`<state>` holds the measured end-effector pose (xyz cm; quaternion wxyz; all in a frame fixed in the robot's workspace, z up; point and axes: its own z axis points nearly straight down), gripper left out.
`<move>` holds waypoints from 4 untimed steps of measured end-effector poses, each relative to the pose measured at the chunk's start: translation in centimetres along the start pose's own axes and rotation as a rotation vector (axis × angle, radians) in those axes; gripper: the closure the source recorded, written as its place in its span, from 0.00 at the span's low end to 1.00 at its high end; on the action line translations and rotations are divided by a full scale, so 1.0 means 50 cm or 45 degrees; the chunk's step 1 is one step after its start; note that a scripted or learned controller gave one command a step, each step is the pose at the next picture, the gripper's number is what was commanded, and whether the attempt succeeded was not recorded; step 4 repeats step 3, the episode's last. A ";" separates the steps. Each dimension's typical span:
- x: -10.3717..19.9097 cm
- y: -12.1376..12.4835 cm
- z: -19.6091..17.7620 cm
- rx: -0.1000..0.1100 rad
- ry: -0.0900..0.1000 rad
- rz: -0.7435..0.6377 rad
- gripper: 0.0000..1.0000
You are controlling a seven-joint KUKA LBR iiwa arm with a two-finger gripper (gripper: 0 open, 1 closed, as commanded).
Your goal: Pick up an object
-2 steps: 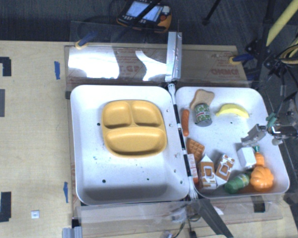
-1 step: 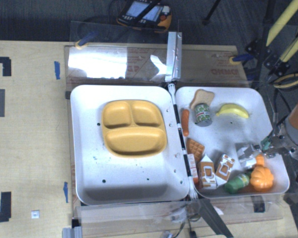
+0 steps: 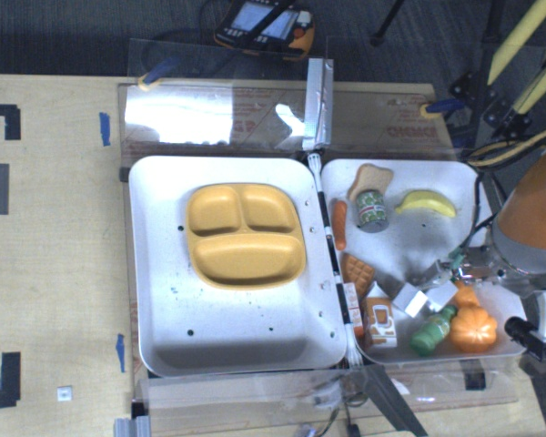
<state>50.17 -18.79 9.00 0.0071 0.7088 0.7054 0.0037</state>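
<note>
In the right bin [image 3: 396,173], the gripper [image 3: 434,274] is hovering low near the middle, just above a white box [image 3: 417,299]; whether it is gripping anything I cannot tell, as the view is too blurred. A banana [image 3: 427,203], a green can [image 3: 371,210], a green bottle [image 3: 433,330] and an orange fruit [image 3: 473,329] are lying around it. A yellow divided plate [image 3: 246,235] is sitting in the left bin [image 3: 155,271].

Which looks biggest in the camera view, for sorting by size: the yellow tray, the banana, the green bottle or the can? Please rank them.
1. Yellow tray, by far the largest.
2. Banana.
3. Green bottle and can look alike in size, so they stay unranked.
</note>
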 end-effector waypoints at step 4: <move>0.037 -0.041 -0.204 0.020 0.005 0.024 1.00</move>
